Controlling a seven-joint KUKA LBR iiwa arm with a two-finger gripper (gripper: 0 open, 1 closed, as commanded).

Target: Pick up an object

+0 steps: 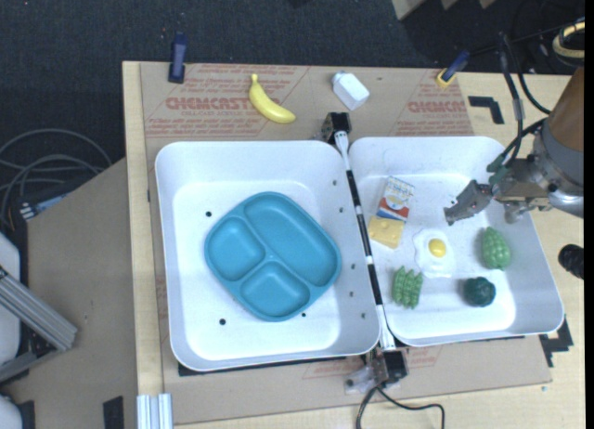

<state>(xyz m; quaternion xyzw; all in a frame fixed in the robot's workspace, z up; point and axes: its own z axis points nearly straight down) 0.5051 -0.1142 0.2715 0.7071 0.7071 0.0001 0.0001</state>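
The surface (139, 232) is a plywood board with printed cardboard along its far edge, and it carries two shallow white bins side by side so that a pick from one could be dropped into the other. The left bin (186, 325) holds a blue divided tray (271, 255), set a little askew near its middle and taking up most of the floor. The right bin (529, 311) is where the small things lie, loosely scattered, likely so each can be reached singly.

The arm (566, 139) comes in over the right edge of the surface, and its tool (483, 200) hangs over the right bin's far-right part, above the floor and apart from every object. Two dark fingers spread apart, one toward the bin's middle and one nearer the arm, with nothing between them: it is open and empty.

Candidates for the pick, by size: a yellow and white packet (392, 214) near the bin's left wall; a fried-egg toy (434, 251) in the middle; a pale green bunch of grapes (496, 249) just below the tool, probably the closest target; a green leafy piece (406, 286) toward the near edge; and a dark green round piece (479, 292) by the near-right corner.

On the far edge of the surface, outside the bins, rest a banana (269, 102) and a small white bottle (351, 90).
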